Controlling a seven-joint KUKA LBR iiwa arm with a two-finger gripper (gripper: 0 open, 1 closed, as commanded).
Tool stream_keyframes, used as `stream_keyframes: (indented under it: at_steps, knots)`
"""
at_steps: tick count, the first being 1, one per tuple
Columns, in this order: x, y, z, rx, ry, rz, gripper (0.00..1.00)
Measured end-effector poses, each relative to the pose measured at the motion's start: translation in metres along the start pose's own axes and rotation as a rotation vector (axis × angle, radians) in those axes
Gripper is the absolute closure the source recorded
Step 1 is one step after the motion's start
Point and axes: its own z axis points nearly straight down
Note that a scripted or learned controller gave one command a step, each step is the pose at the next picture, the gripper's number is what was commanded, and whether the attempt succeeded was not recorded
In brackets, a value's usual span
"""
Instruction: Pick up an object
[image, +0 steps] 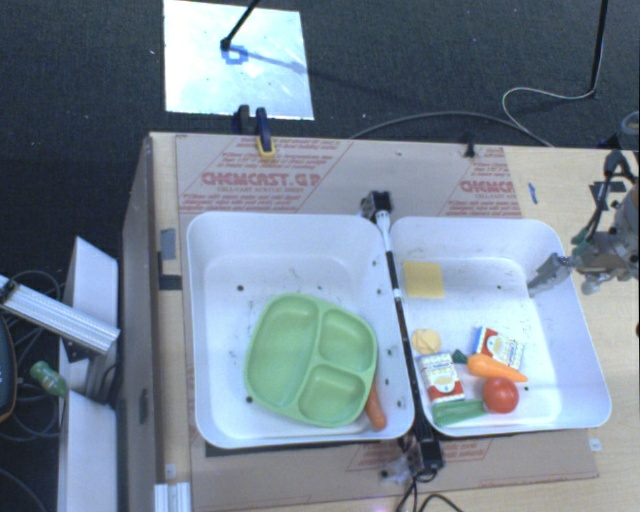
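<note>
Lighting is even and fairly bright w/ a cool bluish cast; the two white bins (300, 235) run near blown-out, so their walls show little shading and only soft, faint shadows sit under the green tray (312, 358) and the small items. A shiny sheet (237, 58) on the dark floor throws back patchy glare, while the carpet around it stays dim and grainy. Sharpness is modest overall, printing on the bench board (260, 180) readable but soft, and the gripper (560, 268) at the right edge looks smeared and low-contrast, detail there hard to make out.
</note>
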Motion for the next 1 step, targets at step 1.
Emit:
stream_keyframes:
  at_steps: [1]
  knots:
    - [0.0114,0.0551,0.1483,-0.001,0.0,-0.001,0.0]
